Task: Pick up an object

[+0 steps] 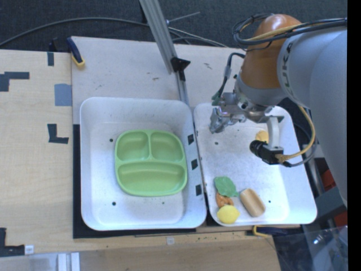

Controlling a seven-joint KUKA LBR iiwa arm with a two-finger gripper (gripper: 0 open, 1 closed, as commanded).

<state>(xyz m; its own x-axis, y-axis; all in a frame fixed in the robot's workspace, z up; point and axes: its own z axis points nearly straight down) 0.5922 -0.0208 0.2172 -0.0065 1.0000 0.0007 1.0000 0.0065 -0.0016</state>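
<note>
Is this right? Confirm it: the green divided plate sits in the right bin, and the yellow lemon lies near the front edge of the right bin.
Not quite. The camera view shows the green divided plate in the left bin, not the right bin. The rest holds: the yellow lemon lies near the right bin's front edge.

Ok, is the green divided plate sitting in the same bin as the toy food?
No, the green divided plate lies in the left bin, while the toy food is clustered in the right bin.
</note>
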